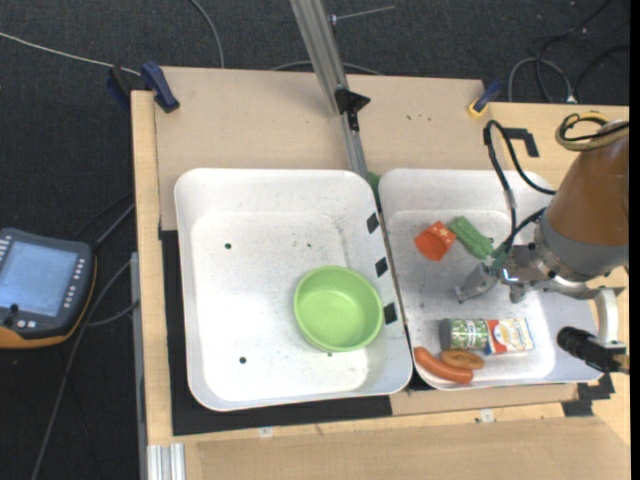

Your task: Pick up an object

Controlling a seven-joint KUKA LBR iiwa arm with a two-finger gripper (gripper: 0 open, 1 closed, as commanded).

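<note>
In the right bin (pixel 400 193) lie a small red-orange piece (pixel 434 241) and a long green piece (pixel 470 236) at the back. A green-and-white carton (pixel 487 336) lies on its side near the front wall. Just in front of the carton rests an orange-red sausage shape (pixel 445 366). My gripper (pixel 487 279) is low in the middle of this bin, between the green piece and the carton, touching neither as far as I can see. I see nothing held in it. The orange-banded arm (pixel 590 213) reaches in from the right.
The left bin (pixel 200 193) holds a light green bowl (pixel 338 309) near its front right corner. A metal pole (pixel 325 53) slants down to the gap between the bins. Black cables (pixel 510 203) hang by the wrist. A handheld pendant (pixel 40 286) sits off the bench at left.
</note>
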